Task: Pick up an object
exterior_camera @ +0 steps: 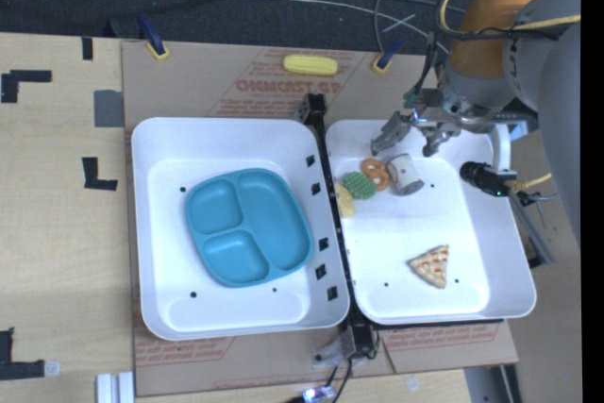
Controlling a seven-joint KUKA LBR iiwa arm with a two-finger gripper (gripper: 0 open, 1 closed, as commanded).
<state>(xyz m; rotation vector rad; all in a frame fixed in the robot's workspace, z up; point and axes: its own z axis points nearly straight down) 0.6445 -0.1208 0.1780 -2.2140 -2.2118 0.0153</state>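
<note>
1. The grey arm with its orange band (495, 9) reaches in from the right and hangs over the far part of the right bin (472, 297)
2. The gripper (412, 139) sits above that bin's back left area; its two fingers (387, 140) are spread apart with nothing between them
3. Just below the fingers lies a small cluster of objects: a pretzel-like brown ring (375, 171), a green ridged piece (357, 185) touching it on the left, and a grey and white cylinder (405, 175) lying on its side just to the right
4. A small pale yellow item (344, 202) rests against the right bin's left wall, just beside the green piece
5. A pizza slice toy (431, 266) lies well apart from the cluster, toward the near right part of the same bin
6. The left bin (160, 297) holds a blue divided plate (248, 226) with three compartments, lying flat near its middle
7. A yellow banana-shaped object (310, 64) lies on the cardboard sheet (236, 80) behind the bins, on the counter (57, 203)
8. Black clips (324, 231) sit along the seam where the two bins meet
</note>
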